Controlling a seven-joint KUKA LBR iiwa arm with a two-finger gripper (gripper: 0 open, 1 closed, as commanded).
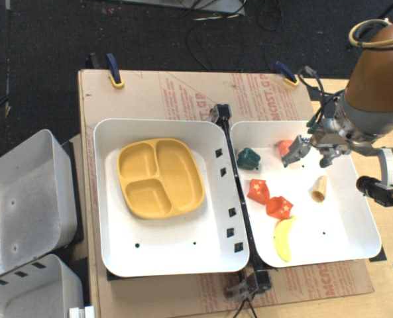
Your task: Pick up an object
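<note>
The right bin (355,240) holds several small toys. A dark green piece (249,158) lies near its left wall, and a salmon-red piece (285,147) sits at the back. Two red pieces with yellow marks (258,190) (280,207) lie in the middle. A yellow banana (283,238) rests toward the front and a cream cone (319,189) lies to the right. My gripper (312,155) hovers over the back of this bin, open, with nothing between its fingers. Its left finger (295,152) is just beside the salmon-red piece, partly covering it.
The left bin (116,250) carries a yellow divided plate (161,177). A black divider with clips (232,177) runs between the bins. Grey tubs (24,197) stand off the bench at the left. Cables hang by the wrist at the right.
</note>
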